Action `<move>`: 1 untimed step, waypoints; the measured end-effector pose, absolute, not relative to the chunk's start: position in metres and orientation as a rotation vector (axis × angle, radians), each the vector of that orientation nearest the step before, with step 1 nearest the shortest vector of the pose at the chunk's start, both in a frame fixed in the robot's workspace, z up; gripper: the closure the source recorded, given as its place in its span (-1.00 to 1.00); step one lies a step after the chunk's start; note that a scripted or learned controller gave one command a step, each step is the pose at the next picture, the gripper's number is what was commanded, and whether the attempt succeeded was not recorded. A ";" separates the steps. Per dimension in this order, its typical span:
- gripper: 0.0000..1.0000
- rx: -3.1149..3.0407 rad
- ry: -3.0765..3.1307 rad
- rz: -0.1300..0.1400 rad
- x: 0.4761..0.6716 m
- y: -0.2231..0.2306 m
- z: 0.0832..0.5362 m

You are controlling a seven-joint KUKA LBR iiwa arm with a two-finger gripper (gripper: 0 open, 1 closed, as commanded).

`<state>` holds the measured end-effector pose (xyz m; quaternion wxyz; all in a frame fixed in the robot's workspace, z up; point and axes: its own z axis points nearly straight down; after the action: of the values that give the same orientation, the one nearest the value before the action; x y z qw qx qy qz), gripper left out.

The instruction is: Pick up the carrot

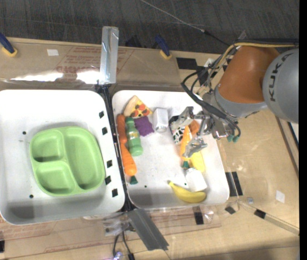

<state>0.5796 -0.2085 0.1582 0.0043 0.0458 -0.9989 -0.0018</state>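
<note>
A small orange carrot (185, 141) with a green tip lies slanted in the right part of the right bin (159, 199). My gripper (191, 129) is low over it, open, with one metal finger (184, 115) beyond the carrot and the other beside it toward the bin's right wall. The carrot's upper end sits in the gap between them and still rests on the bin floor. A second, longer orange carrot-like piece (128, 157) lies along the bin's left wall, well away from the gripper.
Pizza slice (137, 108), purple piece (144, 126), green bottle (134, 143) and silver can (160, 118) crowd the bin's upper left. A yellow piece (198, 161), white piece (196, 180) and banana (187, 193) lie below the gripper. The left bin (12, 112) holds a green divided plate (65, 160).
</note>
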 end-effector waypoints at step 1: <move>-1.00 0.274 -3.128 -0.002 0.602 -0.208 0.091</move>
<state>0.6024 -0.2078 0.0912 0.0010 0.0872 -0.9962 -0.0005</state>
